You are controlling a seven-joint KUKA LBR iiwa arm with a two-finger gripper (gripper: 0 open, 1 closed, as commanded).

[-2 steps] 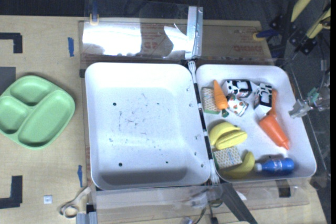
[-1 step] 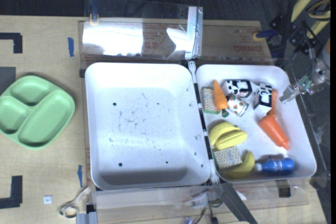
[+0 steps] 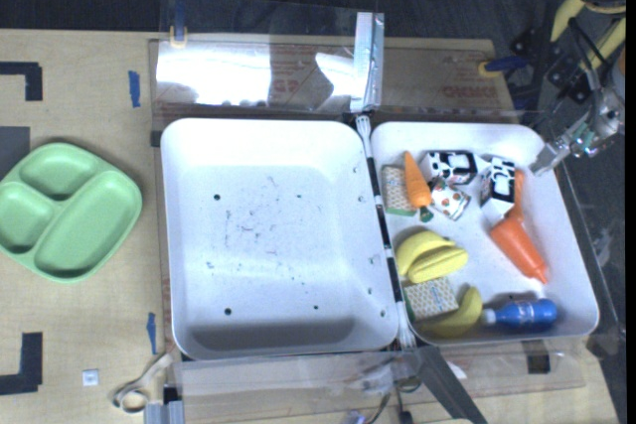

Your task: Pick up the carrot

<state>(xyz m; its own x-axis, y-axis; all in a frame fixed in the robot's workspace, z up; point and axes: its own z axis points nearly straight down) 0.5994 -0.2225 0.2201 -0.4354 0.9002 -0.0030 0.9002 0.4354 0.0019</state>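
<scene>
Carrot (image 3: 521,247) lies in the right bin (image 3: 467,128), toward that bin's right wall and about midway between its far and near edges. It is the stout orange piece. Its long axis runs on a slant, from a broader end at the far left down to a narrower end at the near right. A black-and-white packet (image 3: 500,180) sits just beyond its far end, and a blue bottle (image 3: 525,315) lies near the bin's near wall, apart from the narrow end.

Over the bin's far right corner hangs the gripper (image 3: 558,152), on the arm that reaches in from the right. From there the carrot lies nearer and a little to the left. Whether the gripper is wide or narrow cannot be told at this size and angle, and nothing is seen held in it.

I judge the coming move to be a travel toward the near side and slightly left, then a descent with the closing line set across the slanted axis. A slimmer orange thing (image 3: 415,180) lies by the bin's left wall and could be mistaken for the target.
</scene>
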